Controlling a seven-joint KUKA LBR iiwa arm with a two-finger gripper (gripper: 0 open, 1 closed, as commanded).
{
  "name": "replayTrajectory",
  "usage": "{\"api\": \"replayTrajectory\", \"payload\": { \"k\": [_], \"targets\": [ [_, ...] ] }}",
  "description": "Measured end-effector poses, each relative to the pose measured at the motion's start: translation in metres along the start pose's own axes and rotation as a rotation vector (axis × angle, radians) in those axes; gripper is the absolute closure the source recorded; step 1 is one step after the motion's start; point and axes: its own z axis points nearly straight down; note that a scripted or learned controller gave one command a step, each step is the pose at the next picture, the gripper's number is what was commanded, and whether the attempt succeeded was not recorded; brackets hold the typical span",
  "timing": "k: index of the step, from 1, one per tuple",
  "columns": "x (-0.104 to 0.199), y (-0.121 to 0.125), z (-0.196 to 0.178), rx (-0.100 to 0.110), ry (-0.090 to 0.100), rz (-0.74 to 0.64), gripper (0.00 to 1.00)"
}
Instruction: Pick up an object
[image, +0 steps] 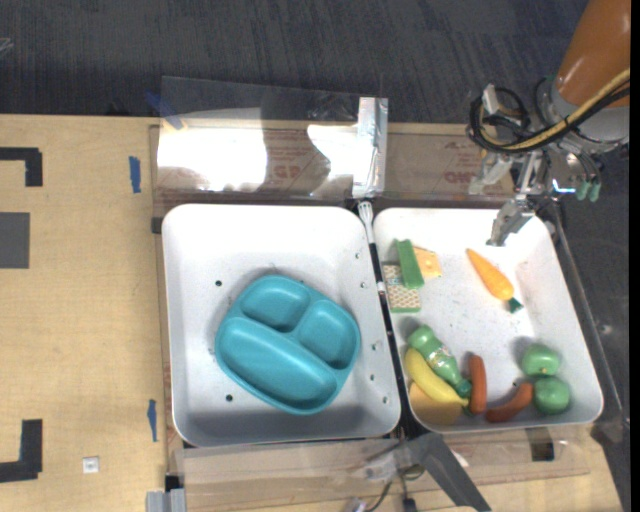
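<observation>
The right bin (560, 290) holds toy food. An orange carrot (491, 274) lies near its far right. A green block (408, 263) and a yellow wedge (428, 263) lie at the far left, over a tan waffle piece (402, 297). Along the near side sit a green bottle-like piece (437, 352), a banana (430, 378), two red sausages (477, 383), and two green round fruits (541, 360). My gripper (503, 225) hangs over the bin's far right corner, just above and behind the carrot, with nothing seen in it.
A teal divided plate (288, 342) lies in the left bin (190, 250). A raised wall (373, 270) separates the two bins. Clear plastic sheeting (270, 150) lies behind them. The arm's cables (510, 120) loop above the right bin's far edge.
</observation>
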Motion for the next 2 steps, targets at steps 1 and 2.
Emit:
{"api": "replayTrajectory", "payload": {
  "k": [1,2],
  "targets": [
    [0.04,-0.027,0.131,-0.003,0.011,-0.108,0.0],
    [0.108,-0.044,0.181,0.002,-0.005,-0.087,0.0]
  ]
}}
